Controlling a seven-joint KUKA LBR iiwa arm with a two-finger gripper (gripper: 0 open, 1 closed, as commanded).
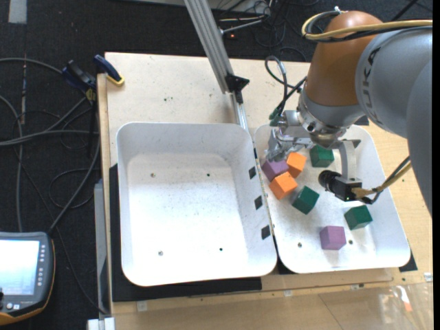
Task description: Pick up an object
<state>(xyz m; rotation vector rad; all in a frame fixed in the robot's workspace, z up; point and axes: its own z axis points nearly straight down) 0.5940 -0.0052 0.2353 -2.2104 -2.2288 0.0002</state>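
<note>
My gripper (pixel 282 147) hangs low over the back left part of the right bin (pixel 385 243). Directly under it sit a purple block (pixel 276 168) and an orange block (pixel 296 162), close together. A second orange block (pixel 284 185) lies just in front of them. One green block (pixel 321 157) rests to the right of the gripper, partly behind the wrist. Further forward are another green block (pixel 305 200), a third green one (pixel 358 216) and a second purple block (pixel 333 237). Whether anything is gripped cannot be made out.
The left bin (pixel 130 150) stands beside the right one, sharing a wall (pixel 258 191) close to the gripper. A slanted metal pole (pixel 210 36) rises behind the bins. The arm's bulk covers the right bin's back right corner.
</note>
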